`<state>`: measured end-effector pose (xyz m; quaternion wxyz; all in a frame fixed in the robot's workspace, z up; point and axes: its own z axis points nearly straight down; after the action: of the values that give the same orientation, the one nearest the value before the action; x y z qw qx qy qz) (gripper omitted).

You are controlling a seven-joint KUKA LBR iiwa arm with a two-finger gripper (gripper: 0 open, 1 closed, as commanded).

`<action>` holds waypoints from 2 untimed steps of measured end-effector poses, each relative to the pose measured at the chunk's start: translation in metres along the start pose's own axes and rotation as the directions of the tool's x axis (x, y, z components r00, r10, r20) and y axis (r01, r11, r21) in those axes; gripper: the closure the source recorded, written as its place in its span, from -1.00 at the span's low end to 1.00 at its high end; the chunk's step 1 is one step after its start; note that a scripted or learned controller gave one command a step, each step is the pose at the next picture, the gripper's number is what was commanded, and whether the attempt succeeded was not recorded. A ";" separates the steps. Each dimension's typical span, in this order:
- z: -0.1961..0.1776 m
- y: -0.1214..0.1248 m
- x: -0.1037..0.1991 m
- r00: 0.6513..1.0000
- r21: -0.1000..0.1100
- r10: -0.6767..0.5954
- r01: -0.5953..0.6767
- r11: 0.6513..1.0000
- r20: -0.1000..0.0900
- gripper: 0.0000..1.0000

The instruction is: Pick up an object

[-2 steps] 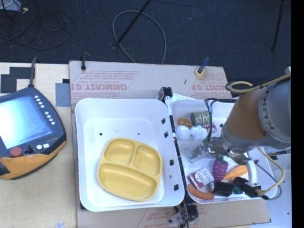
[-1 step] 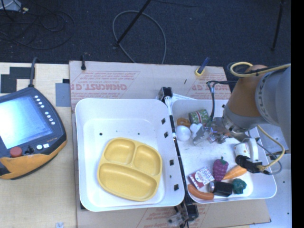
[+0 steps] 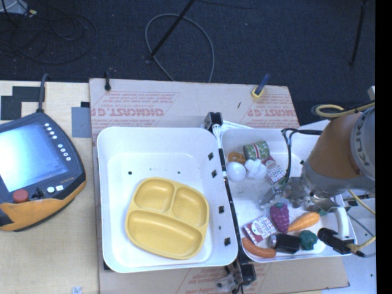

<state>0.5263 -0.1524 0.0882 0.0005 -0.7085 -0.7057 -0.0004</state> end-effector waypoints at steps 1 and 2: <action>0.000 -0.025 0.004 1.000 -0.006 -0.002 0.002 1.000 0.002 -1.00; 0.000 -0.025 0.003 1.000 -0.005 -0.001 0.001 1.000 -0.001 -1.00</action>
<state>0.5010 -0.1491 0.0885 -0.0009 -0.7082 -0.7060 -0.0023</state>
